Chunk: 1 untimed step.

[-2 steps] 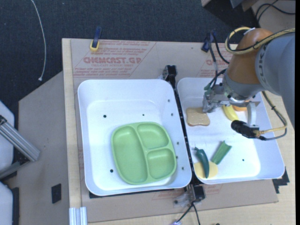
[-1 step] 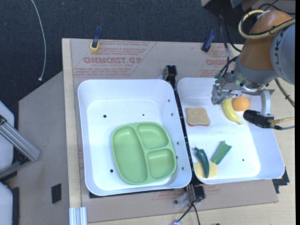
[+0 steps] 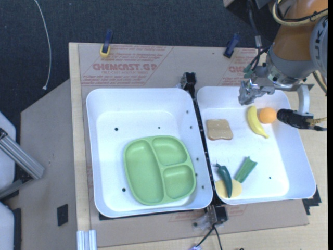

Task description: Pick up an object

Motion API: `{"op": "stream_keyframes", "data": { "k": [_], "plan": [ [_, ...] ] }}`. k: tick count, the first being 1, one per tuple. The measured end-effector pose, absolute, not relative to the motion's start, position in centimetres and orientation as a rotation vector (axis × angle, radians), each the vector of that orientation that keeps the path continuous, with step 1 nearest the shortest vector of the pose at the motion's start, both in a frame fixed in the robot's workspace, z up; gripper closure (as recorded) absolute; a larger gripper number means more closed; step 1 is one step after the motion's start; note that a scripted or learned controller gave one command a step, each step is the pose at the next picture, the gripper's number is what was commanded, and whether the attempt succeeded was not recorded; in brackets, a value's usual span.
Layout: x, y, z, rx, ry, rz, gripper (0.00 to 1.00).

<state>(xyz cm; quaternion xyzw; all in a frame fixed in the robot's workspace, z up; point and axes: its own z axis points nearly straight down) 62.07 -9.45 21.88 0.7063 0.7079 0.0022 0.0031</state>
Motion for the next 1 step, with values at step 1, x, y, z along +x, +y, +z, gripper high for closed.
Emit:
{"op": "stream_keyframes", "data": {
  "k": [1],
  "plan": [
    [62.17, -9.43, 23.72, 2.217, 2.220, 0.004, 1.00]
  ]
}}
